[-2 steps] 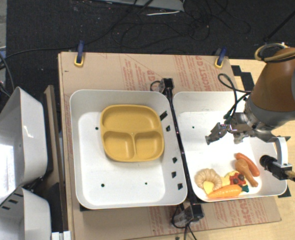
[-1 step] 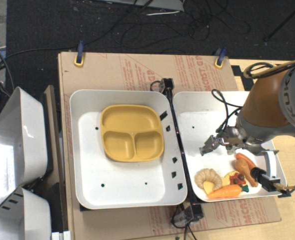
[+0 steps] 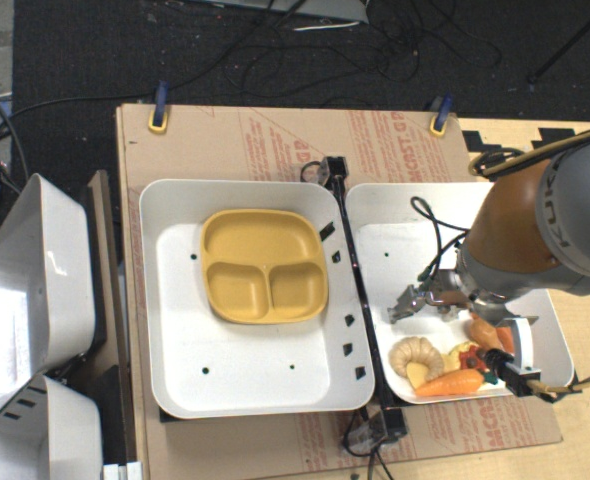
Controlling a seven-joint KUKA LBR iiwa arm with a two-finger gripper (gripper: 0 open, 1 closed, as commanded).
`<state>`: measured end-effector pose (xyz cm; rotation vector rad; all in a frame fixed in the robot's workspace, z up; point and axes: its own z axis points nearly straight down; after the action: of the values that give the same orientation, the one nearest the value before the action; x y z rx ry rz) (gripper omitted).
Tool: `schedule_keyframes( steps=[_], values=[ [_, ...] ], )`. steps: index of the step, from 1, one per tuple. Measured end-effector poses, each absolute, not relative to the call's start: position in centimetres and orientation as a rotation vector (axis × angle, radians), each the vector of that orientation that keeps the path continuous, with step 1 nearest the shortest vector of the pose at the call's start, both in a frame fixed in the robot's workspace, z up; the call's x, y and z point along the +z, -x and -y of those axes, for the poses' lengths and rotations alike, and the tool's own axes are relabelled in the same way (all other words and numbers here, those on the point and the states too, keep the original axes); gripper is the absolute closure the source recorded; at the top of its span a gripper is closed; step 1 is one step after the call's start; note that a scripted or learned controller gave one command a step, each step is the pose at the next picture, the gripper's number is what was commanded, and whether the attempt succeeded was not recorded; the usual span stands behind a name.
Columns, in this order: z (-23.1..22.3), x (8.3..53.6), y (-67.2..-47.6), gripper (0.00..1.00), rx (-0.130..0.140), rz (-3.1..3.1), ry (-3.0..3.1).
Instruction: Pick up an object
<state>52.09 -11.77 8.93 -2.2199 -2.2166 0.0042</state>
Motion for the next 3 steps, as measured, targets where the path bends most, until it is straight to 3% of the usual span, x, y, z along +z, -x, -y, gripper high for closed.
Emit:
schedule_keyframes(
  steps=[1,2,3],
  values=[
    [11.8,10.2,-52.2,1.00,0.000,2.218,2.224],
    [10.9,15.1,-52.8,1.00,-0.004,2.228,2.220],
    [11.0,20.3,-51.9,1.00,-0.004,2.227,2.221]
  ],
)
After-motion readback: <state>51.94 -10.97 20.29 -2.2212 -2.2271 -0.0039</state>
